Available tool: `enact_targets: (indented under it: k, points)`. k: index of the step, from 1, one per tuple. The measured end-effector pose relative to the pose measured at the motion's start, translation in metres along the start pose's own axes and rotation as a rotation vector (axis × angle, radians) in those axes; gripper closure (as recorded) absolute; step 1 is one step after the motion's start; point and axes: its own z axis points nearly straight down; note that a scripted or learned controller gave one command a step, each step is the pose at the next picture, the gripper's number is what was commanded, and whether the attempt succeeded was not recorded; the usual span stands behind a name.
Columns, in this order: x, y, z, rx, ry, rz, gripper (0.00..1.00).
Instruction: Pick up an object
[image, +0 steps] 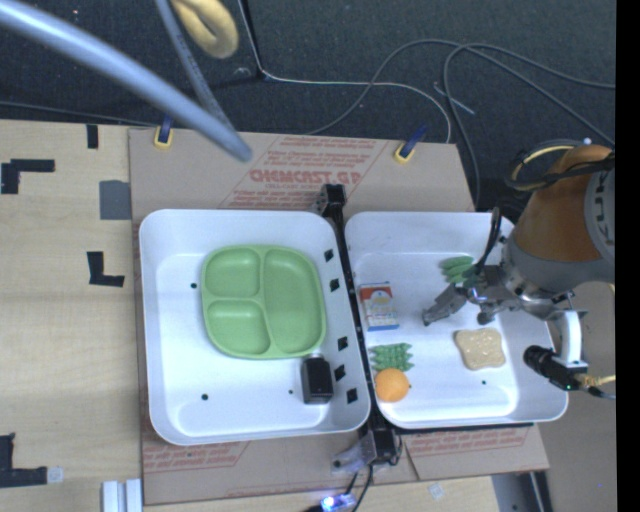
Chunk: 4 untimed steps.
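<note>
The right bin (440, 408) holds several small things: a red, white and blue carton (379, 305), a green leafy piece (458, 267), a green ridged piece (390, 355), an orange (392, 385) and a tan slice of toast (480, 348). My gripper (457, 314) hangs over this bin, between the carton and the toast, just below the leafy piece. Its fingers are spread open, one reaching left toward the carton, and nothing sits between them.
The left bin (170, 400) carries a green divided plate (265, 300) and a small black block (317, 380) near the divider. The arm's orange band (560, 225) and grey wrist overhang the right bin's far right side. Cables lie beyond the bins.
</note>
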Motion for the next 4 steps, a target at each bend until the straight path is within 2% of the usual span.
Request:
enact_targets:
  k: [1, 2, 3, 4]
  points:
    - [-0.004, -0.005, 0.046, -0.001, -0.001, 0.000, 0.00]
    - [-0.004, -0.004, 0.033, -0.005, -0.001, -0.001, 1.00]
    - [-0.008, -0.009, -0.012, -0.010, -0.002, 0.000, 1.00]
    - [-0.009, -0.002, -0.057, -0.011, -0.003, -0.001, 1.00]
